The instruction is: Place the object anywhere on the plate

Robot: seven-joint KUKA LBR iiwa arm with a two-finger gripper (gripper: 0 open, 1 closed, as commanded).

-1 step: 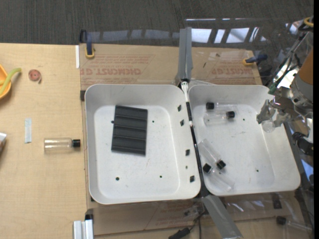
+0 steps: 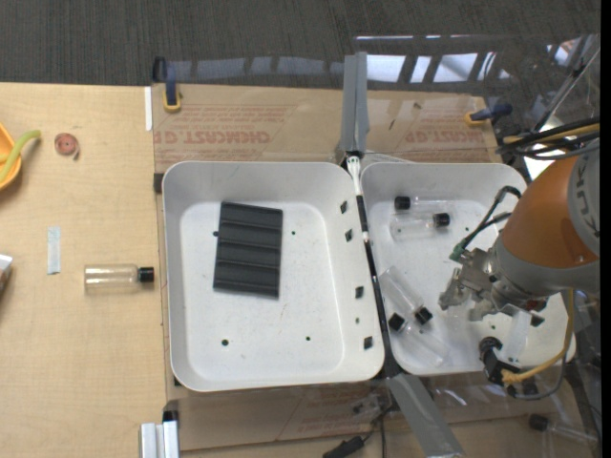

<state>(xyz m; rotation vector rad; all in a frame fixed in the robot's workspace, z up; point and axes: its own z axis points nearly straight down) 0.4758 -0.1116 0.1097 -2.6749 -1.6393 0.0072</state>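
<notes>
Left bin [image 2: 181, 284]: a shallow white bin in which a dark ribbed rectangular plate [image 2: 248, 249] is laid flat, slightly left of the bin's centre and nearer its far wall.
Right bin [image 2: 401, 351]: a shallow white bin, set just beside the left bin, in which several clear vials with black caps are scattered.
Far vials: one clear vial [image 2: 412, 203] is seen near the far wall; a second vial [image 2: 427, 222] lies just beside it, with its black cap toward the right.
Near vials: a clear vial [image 2: 397, 293] is laid at a slant near the left wall; another vial [image 2: 412, 319] with a black cap lies close by, just left of the gripper.
Arm: the grey arm with its orange band [image 2: 554, 213] is reached in from the right, over the right bin.
Gripper [image 2: 465, 296]: held low over the right bin, near the near vials; nothing is seen pinched.
Fingers: whether they are spread or pressed together cannot be told.
Surface [image 2: 86, 351]: a light wooden surface to the left of the bins, on which a clear bottle [image 2: 116, 276] with a black cap lies on its side.
</notes>
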